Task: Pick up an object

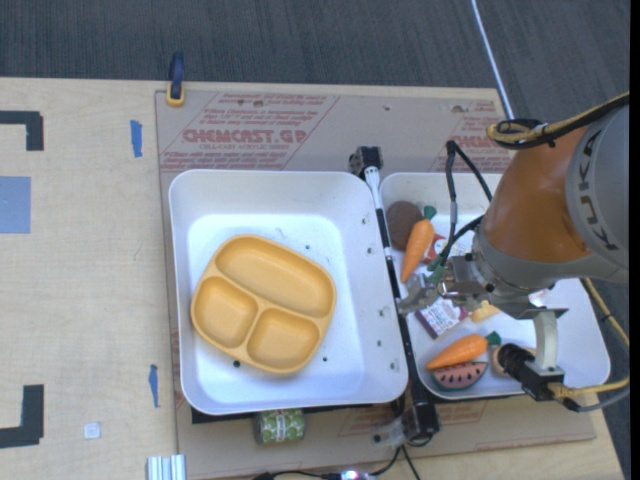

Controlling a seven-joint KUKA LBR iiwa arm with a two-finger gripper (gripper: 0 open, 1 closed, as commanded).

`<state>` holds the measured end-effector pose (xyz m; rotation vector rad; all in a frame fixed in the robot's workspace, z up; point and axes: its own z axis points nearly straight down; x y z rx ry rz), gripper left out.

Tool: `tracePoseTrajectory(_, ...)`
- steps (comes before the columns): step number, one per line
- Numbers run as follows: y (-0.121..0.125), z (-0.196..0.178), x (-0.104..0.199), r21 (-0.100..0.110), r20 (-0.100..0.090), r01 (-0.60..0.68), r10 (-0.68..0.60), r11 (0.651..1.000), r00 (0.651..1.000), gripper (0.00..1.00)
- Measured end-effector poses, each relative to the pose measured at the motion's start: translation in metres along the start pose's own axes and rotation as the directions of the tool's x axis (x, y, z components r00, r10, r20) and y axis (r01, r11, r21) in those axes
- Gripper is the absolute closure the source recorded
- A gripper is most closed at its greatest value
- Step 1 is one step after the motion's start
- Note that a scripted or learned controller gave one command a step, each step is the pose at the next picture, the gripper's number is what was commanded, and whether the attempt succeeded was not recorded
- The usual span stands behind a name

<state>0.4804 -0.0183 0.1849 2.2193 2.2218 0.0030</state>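
In the right bin [596, 368], my gripper [424, 294] hangs low near the left wall, with the grey and orange arm above it. A toy carrot [417, 247] lies just beyond it, next to a brown round piece [402, 220]. A small red and white packet [438, 318] lies right under the gripper. Nearer the front lie a second carrot [460, 350] and a watermelon slice [458, 376]. The arm hides part of this bin.
The left bin [200, 193] holds a yellow divided plate [262, 303]. A green can [281, 426] lies on the bench in front of that bin. The ridge where the two bins meet [390, 268] runs close to the gripper's left.
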Motion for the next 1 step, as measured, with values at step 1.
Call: tracePoseTrajectory(1,0.0738,0.0752,-0.1186,-0.011,0.006,-0.003,0.003,1.0,1.0,0.0)
